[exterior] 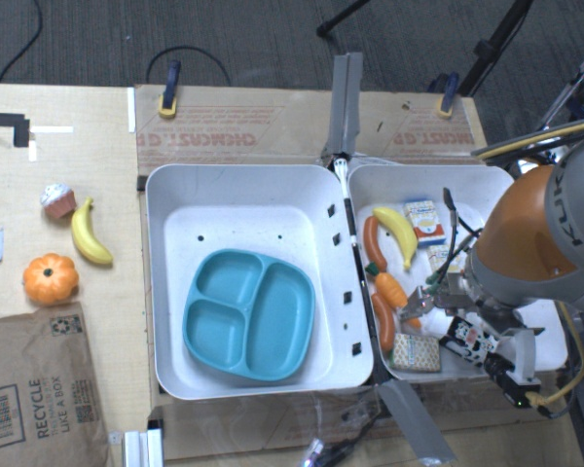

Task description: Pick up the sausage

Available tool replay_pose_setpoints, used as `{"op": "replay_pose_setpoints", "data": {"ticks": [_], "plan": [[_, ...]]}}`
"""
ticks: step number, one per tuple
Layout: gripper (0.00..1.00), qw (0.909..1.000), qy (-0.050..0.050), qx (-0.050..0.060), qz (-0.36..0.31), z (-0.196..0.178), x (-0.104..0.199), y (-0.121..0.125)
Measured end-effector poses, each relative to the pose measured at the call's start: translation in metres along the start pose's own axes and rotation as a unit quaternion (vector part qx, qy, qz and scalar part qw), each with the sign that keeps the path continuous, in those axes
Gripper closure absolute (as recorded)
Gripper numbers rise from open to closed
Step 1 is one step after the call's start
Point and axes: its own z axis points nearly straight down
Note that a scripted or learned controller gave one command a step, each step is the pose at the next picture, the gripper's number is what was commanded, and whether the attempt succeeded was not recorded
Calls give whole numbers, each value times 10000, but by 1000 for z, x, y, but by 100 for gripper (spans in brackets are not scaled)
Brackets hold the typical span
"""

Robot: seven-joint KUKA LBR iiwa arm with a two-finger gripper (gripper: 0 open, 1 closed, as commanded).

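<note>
Two reddish sausages lie along the left wall of the right bin. One sausage is at the back beside a banana. The other sausage is nearer the front. An orange carrot lies between them. My gripper hangs low over the middle of the right bin, just right of the carrot and the front sausage. Nothing shows in its grasp. The arm's orange band covers the bin's right part.
A small box lies at the back of the right bin and a cracker packet at its front. The left bin holds a blue divided plate. On the bench to the left are a banana, a pumpkin and a cupcake.
</note>
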Motion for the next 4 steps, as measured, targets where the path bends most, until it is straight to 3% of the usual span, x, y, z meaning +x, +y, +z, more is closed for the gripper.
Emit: {"op": "replay_pose_setpoints", "data": {"ticks": [1,2,3,4], "plan": [[0,9803,-9,32,1976,2,-10,78],[100,9806,-19,49,1960,-7,-10,77],[100,9920,2,38,1263,1,-1,30],[0,9920,1,36,1265,1,-1,30]]}}
